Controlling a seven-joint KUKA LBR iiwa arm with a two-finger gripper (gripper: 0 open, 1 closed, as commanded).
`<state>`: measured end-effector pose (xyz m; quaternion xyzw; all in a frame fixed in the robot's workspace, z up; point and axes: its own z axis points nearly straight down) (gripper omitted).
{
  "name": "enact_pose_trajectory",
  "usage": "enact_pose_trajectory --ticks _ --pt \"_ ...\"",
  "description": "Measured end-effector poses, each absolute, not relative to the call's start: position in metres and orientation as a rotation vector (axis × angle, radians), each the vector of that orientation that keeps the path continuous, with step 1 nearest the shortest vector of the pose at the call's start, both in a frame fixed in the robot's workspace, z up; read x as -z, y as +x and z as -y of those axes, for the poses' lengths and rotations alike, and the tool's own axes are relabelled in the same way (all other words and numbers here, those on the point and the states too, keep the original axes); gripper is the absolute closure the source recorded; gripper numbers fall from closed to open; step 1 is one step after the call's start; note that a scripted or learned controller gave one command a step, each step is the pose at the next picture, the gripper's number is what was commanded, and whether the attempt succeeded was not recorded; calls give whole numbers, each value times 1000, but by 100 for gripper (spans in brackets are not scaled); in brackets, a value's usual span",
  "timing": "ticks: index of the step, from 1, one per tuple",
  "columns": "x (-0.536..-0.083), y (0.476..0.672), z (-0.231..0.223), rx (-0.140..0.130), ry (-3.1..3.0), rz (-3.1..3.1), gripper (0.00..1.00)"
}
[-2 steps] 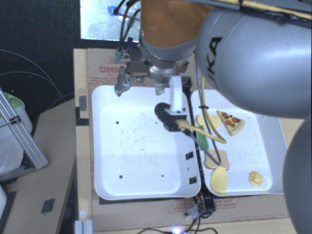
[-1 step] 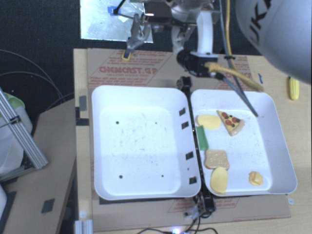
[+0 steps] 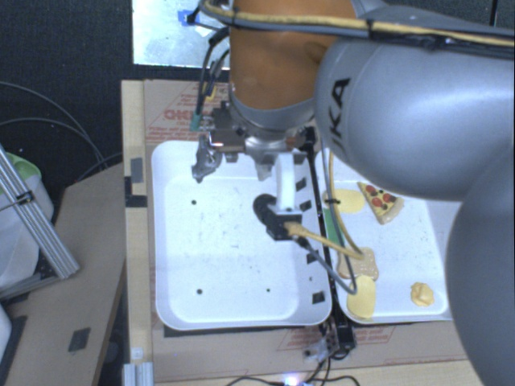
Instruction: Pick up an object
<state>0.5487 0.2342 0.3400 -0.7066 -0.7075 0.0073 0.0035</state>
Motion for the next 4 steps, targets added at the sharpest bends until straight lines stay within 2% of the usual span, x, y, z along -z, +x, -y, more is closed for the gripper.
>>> enact_pose_trajectory --ticks 1,2,3,4 --pt "-168 546 -228 -25 -2217 2216 0" --pt "-236 634 -217 17 -2229 2224 0" --pt "-164 665 -127 -9 -2230 2214 0" --pt "-79 666 -151 -8 -2215 2222 0"
